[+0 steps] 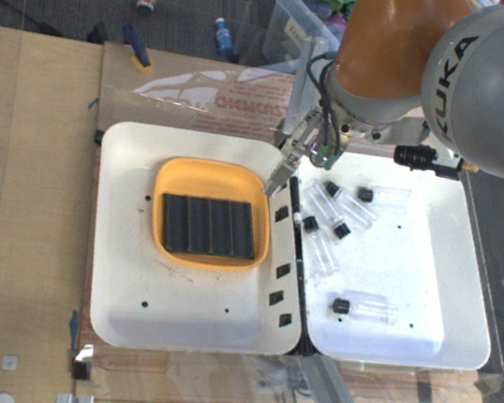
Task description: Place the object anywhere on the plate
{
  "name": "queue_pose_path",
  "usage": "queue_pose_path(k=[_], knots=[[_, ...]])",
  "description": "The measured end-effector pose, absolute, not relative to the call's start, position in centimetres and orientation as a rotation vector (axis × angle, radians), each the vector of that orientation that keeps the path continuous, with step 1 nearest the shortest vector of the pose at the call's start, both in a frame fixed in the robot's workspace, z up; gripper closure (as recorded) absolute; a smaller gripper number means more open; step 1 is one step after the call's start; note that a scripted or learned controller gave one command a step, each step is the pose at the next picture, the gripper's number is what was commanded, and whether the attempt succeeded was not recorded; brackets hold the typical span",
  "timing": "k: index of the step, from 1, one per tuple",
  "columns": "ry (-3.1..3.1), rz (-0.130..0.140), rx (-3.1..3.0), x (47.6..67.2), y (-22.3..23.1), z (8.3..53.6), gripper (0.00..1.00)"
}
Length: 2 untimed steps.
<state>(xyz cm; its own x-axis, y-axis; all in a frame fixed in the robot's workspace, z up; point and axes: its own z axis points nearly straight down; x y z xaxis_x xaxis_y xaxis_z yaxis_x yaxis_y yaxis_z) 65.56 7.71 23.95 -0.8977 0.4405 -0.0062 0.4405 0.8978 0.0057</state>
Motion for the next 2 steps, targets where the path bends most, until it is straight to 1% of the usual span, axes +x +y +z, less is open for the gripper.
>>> queue_pose_path(k=[1,2], knots=[[3.086,0.003,0.57,65.8,4.8,21.7,0.0],[3.088,0.004,0.526,65.8,2.1,23.0,0.0]])
